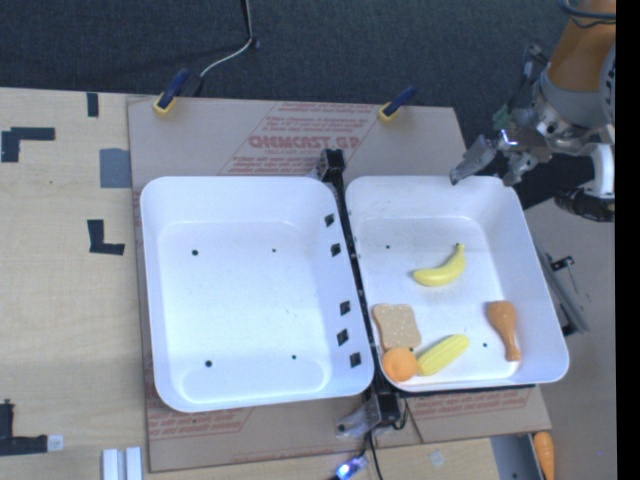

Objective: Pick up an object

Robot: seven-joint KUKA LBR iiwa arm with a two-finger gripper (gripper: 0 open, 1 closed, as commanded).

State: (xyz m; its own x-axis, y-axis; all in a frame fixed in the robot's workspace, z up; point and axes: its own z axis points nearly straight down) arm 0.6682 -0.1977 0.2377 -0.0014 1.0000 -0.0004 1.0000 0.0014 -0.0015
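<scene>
Robotics lab: clamped cardboard sheet (300,138), white bins (240,288), taped bench (60,218)

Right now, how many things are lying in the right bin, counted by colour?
Yellow: 2, the banana and the corn cob
Orange: 2, the orange and the drumstick
Tan: 1, the bread slice
Total: 5, all in the right bin

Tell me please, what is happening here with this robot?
A robot arm is set to pick up an object. Its gripper hangs above the far right corner of the right bin and holds nothing. In that bin lie a banana, a bread slice, an orange, a corn cob and a drumstick.
</scene>
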